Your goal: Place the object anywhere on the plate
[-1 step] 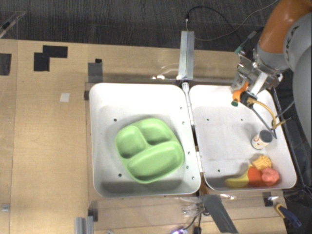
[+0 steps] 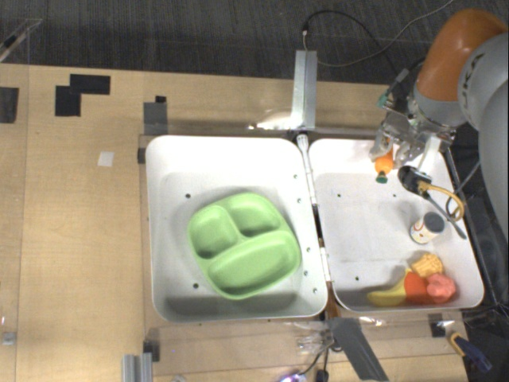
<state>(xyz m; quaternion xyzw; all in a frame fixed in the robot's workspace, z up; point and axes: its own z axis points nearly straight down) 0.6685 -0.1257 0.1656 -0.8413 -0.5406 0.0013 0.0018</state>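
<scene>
A green plate (image 2: 242, 245) with three compartments lies in the left bin (image 2: 171, 169), near its middle. My gripper (image 2: 388, 156) hangs over the far right corner area of the right bin (image 2: 350, 213), under the orange wrist band. A small orange carrot-like piece (image 2: 384, 165) with a green tip sits between its fingertips, so the gripper is shut on it. The piece is well to the right of the plate, across the wall between the two bins.
Toy food is piled in the right bin's near right corner: a yellow banana (image 2: 386, 295), a red piece (image 2: 414, 286), a pink piece (image 2: 440, 287) and a yellow block (image 2: 428, 264). A small round cup (image 2: 426, 227) stands above them. A black and yellow cable (image 2: 433, 193) hangs from the arm.
</scene>
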